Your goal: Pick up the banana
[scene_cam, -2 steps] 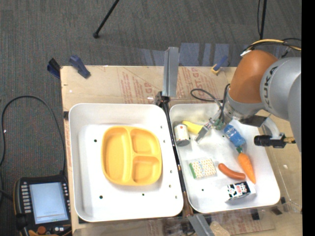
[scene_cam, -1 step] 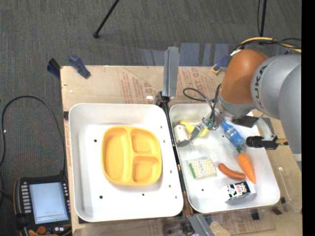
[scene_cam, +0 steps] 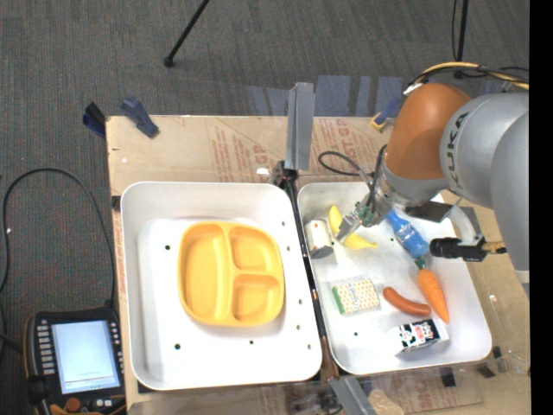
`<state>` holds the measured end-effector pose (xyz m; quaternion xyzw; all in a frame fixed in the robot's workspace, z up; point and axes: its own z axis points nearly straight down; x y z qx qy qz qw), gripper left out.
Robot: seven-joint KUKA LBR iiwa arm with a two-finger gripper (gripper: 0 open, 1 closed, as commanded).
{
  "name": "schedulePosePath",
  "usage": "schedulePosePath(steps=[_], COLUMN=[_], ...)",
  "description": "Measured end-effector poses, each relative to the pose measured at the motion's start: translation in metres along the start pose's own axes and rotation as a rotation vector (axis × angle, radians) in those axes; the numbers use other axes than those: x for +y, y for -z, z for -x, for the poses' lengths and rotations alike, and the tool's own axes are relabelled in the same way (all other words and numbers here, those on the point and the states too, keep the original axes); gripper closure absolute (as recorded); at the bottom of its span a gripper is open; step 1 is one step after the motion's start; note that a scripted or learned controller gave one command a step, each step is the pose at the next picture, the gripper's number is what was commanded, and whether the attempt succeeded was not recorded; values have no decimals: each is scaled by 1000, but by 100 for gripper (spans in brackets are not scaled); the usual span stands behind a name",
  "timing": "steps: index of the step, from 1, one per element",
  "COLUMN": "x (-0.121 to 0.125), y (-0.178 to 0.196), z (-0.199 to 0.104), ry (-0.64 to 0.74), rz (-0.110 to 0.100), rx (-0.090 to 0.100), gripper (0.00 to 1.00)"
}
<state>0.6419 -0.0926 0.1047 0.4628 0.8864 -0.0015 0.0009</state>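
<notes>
The banana (scene_cam: 361, 242) is small and yellow and lies in the upper left part of the right bin (scene_cam: 471, 331). One end of it shows at the gripper's upper left and the other end at its lower right. My gripper (scene_cam: 352, 224) comes down over the banana's middle and hides that part. The grey arm with its orange band reaches in from the right above the bin.
Around the banana lie a white cylinder (scene_cam: 318, 236) to its left, a blue bottle (scene_cam: 406, 234) to its right, a carrot (scene_cam: 434, 294), a sausage (scene_cam: 406, 301), a green-edged box (scene_cam: 357, 296) and a small carton (scene_cam: 422, 335). The left bin (scene_cam: 138, 232) holds a yellow divided plate (scene_cam: 232, 273).
</notes>
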Motion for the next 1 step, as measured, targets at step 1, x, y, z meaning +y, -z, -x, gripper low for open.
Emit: schedulePosePath(steps=[1], x=[20], y=[82], z=[-24], ry=[-220], rz=[1], rx=[4], gripper=[100])
